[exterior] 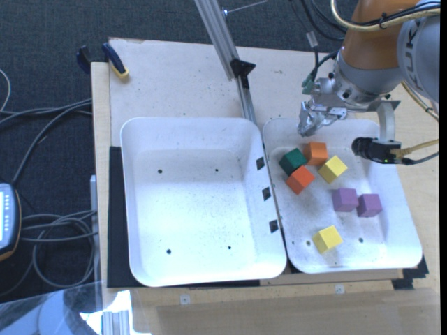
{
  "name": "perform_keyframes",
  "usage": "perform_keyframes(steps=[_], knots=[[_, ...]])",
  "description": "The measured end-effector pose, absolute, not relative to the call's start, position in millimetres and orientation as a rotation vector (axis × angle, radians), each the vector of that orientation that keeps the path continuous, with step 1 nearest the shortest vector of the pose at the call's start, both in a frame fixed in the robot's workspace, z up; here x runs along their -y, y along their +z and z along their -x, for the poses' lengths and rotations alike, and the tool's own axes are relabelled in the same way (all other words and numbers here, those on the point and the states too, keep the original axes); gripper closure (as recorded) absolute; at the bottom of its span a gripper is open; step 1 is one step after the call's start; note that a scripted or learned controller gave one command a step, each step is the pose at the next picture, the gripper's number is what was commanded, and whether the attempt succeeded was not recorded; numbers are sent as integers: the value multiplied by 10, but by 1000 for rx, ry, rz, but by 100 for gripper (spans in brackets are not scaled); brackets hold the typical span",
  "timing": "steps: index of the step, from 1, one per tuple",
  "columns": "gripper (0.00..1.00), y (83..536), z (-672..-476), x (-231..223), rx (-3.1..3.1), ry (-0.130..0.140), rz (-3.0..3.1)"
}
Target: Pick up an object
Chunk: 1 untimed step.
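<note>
Blocks (318, 180) lie in the right bin (401, 243), most near its far left corner. Above that corner hangs the gripper (309, 126), nothing visible between its nearly closed fingers.

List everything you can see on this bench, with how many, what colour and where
Bins: two, white; left bin, right bin, side by side.
Green block: one, upper left of the right bin.
Orange blocks: two; one beside the green block, one just below it.
Yellow blocks: two; one mid bin, one near the front.
Purple blocks: two; and, side by side at the right.
Clamp: one, blue and yellow, back left corner of the bench.
Metal bar: one, grey, slanting over the back.
Arm: one, grey with orange.
Gripper: over the right bin's back edge.
</note>
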<state>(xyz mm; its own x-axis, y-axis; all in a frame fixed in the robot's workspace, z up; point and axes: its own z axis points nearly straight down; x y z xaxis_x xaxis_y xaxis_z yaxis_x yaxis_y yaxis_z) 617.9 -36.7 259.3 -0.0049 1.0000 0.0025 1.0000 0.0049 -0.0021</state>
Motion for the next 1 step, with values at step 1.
perform_keyframes(steps=[1], knots=[[100,2516,-5926,-174,2225,1,2211]])
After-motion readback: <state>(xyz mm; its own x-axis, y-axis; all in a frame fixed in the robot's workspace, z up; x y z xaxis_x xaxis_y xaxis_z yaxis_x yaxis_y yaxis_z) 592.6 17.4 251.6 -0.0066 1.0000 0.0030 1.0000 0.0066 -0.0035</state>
